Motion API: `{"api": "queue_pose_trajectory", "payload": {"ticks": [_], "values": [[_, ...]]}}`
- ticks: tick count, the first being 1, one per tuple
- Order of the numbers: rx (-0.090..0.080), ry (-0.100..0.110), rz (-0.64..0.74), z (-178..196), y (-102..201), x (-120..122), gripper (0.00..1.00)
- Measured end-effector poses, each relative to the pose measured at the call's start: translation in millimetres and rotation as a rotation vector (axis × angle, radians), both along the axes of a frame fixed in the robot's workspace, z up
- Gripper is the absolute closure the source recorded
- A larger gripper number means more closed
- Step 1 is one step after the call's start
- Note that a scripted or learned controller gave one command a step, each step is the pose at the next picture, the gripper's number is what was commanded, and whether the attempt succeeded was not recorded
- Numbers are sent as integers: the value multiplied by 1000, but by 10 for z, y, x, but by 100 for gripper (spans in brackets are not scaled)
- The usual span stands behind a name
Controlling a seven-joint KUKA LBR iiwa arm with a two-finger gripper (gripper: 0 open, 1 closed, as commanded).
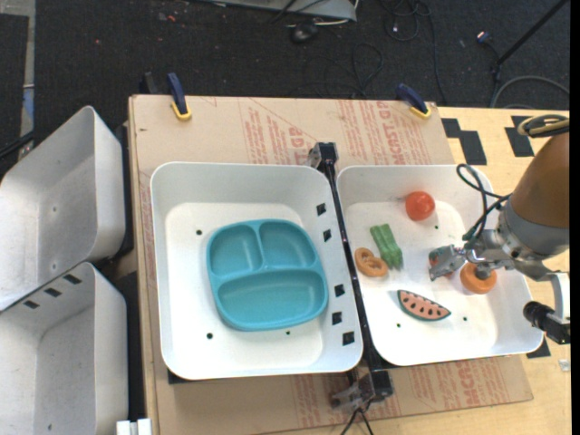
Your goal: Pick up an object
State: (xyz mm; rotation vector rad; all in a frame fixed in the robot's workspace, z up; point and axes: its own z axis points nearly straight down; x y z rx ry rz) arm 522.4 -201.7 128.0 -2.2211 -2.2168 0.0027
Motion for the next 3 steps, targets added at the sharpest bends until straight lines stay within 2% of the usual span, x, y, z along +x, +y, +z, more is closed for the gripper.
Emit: {"api": "queue_pose_trajectory", "payload": {"ticks": [1,3], "values": [[-2,-4,1,124,-4,12,100],[-4,-9,5,1123,-46,112,100]]}}
